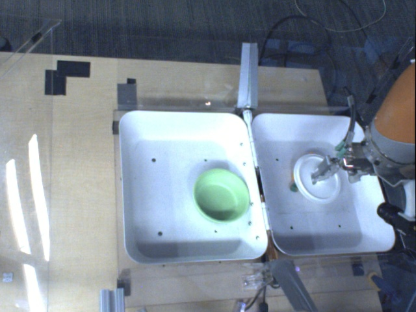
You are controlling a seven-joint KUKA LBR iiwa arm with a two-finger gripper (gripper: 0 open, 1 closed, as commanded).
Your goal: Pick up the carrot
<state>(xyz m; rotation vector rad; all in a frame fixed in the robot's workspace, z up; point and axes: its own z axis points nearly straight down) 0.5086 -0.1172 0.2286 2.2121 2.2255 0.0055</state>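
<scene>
My gripper hangs over the right bin, right above a round white bowl that lies in the bin's middle. The gripper's tip reaches down into the bowl's opening and hides part of its inside. A small dark green bit pokes out at the bowl's left rim; what it belongs to is too small to tell. The grey arm with its orange band comes in from the right edge.
A light green bowl sits right of centre in the left bin. A metal divider post stands behind the seam between the two bins. Wooden bench surface lies to the left.
</scene>
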